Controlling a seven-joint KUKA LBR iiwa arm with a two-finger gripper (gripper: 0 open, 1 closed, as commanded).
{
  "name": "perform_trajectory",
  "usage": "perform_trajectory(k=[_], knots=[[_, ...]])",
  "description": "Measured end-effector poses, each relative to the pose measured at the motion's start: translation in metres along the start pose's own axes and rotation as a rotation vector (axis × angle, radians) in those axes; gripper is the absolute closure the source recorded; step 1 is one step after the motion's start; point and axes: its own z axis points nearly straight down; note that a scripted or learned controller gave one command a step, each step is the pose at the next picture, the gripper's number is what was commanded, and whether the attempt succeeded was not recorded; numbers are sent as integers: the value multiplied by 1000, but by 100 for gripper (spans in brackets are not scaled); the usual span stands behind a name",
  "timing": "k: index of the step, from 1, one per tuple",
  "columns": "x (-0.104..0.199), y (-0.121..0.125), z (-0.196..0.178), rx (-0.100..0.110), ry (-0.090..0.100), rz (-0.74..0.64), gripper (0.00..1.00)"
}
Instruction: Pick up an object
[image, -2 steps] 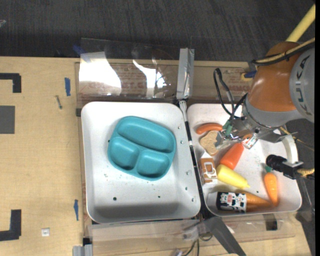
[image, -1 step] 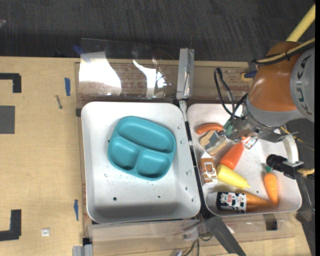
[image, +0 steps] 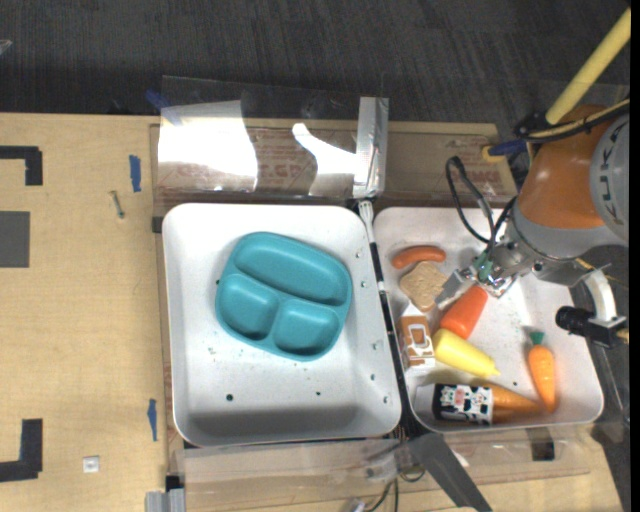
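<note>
Right bin (image: 585, 400): cluster of toy foods. An orange cone-shaped piece (image: 465, 312) lies tilted near the bin's middle, its upper end directly under the gripper (image: 487, 272). Gripper is low over that end; whether it is open, closed or gripping cannot be told from this angle. Just below the orange piece lies a yellow cone-like piece (image: 463, 353), touching or nearly so. Left of it, a tan bread slice (image: 424, 286), with a red-orange sausage (image: 417, 256) above it near the bin's far wall. A small orange-and-white packet (image: 416, 340) lies against the left wall. A black-and-white carton (image: 464, 402) lies at the near wall, an orange item behind it. A carrot with green top (image: 541, 368) is to the right, apart from the cluster.

Left bin (image: 190, 380): a teal divided plate (image: 284, 293). Both bins sit on the desk (image: 70, 300).
</note>
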Motion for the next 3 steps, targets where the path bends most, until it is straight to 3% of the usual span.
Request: perform_trajectory(k=[1, 2, 3], knots=[[-16, -10, 52, -10, -4, 84, 0], [-36, -43, 63, -11, -3, 19, 0], [-34, -104, 62, -21, -18, -165, 0]])
